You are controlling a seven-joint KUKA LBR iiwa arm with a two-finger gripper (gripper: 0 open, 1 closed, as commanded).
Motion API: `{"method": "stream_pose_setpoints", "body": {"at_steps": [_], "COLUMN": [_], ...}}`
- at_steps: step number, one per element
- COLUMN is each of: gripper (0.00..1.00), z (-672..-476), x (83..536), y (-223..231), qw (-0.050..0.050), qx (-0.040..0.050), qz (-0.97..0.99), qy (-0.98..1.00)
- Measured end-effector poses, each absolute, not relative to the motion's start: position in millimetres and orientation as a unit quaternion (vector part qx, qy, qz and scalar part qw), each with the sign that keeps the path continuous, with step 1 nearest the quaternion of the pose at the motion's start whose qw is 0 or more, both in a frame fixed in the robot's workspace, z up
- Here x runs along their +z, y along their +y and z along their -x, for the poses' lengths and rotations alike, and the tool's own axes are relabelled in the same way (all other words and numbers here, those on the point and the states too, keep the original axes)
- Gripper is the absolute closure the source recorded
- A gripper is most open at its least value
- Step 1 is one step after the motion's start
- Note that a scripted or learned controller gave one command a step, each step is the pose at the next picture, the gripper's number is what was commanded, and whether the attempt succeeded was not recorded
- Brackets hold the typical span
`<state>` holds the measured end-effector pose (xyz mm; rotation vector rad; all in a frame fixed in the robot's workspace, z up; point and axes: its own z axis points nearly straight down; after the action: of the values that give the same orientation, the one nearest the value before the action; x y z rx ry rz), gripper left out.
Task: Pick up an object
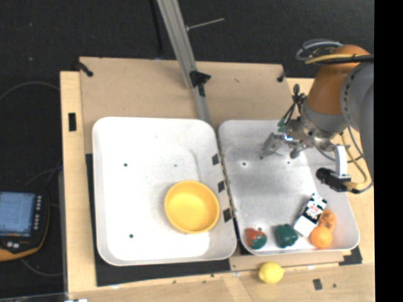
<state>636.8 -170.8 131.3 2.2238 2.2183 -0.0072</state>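
My gripper (277, 151) hangs over the far part of the right bin (264, 181), below the orange-banded wrist. Its fingers are spread open with nothing between them. Along that bin's near edge lie a red fruit-like object (255, 236), a green object (286, 234), an orange (321, 238) and a white and black box (312, 210). All of them are well apart from the gripper, toward the front. A yellow bowl (192, 206) sits in the left bin (126, 150), near its front right.
A yellow lemon (271, 272) lies on the bench outside the bins, in front of the right one. A slanted metal pole (182, 43) rises behind the bins. A handheld pendant (19, 222) rests at far left, off the bench.
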Motion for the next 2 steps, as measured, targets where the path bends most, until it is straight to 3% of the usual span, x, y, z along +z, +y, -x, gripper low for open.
{"method": "stream_pose_setpoints", "body": {"at_steps": [1, 2], "gripper": [1.00, 1.00], "z": [-638.2, -642.6], "x": [146, 197], "y": [-171, -162], "qw": [0.003, 0.003], "qx": [0.0003, 0.0025], "qz": [-0.708, -0.706], "qy": [0.706, 0.709]}}
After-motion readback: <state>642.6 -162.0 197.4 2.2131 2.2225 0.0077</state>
